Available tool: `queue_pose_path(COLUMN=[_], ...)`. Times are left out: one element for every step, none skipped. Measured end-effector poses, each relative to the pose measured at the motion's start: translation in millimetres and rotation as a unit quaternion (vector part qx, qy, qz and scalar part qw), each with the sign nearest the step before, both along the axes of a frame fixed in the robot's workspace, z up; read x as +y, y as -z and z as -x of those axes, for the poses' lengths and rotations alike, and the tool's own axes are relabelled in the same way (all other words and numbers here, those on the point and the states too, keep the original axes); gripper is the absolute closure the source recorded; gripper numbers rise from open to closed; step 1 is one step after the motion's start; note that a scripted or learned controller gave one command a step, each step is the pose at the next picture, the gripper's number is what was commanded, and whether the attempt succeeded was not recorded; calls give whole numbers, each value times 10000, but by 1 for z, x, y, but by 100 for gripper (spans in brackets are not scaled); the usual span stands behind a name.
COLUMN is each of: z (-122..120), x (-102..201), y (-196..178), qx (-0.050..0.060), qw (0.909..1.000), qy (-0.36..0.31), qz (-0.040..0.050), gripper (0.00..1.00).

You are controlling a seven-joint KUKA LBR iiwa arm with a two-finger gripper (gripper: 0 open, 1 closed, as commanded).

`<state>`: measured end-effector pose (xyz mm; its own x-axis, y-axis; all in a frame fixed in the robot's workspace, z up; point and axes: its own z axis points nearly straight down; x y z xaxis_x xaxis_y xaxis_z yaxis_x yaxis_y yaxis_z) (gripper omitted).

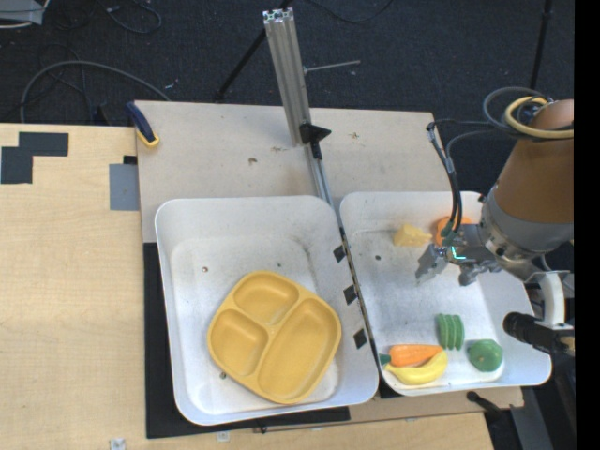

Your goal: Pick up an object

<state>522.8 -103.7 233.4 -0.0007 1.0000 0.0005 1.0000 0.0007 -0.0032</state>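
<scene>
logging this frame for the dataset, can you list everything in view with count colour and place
white bins: 2, white, side by side on the bench
divided plate: 1, yellow, three compartments, in the left bin
pale yellow piece: 1, far part of the right bin
orange item: 1, partly hidden behind the gripper, kind unclear
ridged green toy: 1, near part of the right bin
round green toy: 1, near right corner of the right bin
toy carrot: 1, orange, resting on the banana
toy banana: 1, yellow, near edge of the right bin
aluminium post: 1, silver, behind the bins
gripper: 1, grey, over the right bin
</scene>
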Motion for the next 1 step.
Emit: queue_pose_path(z=[0], x=[0], y=[-1], qx=[-8], qw=[10000], qy=[0], qz=[1], gripper=[0])
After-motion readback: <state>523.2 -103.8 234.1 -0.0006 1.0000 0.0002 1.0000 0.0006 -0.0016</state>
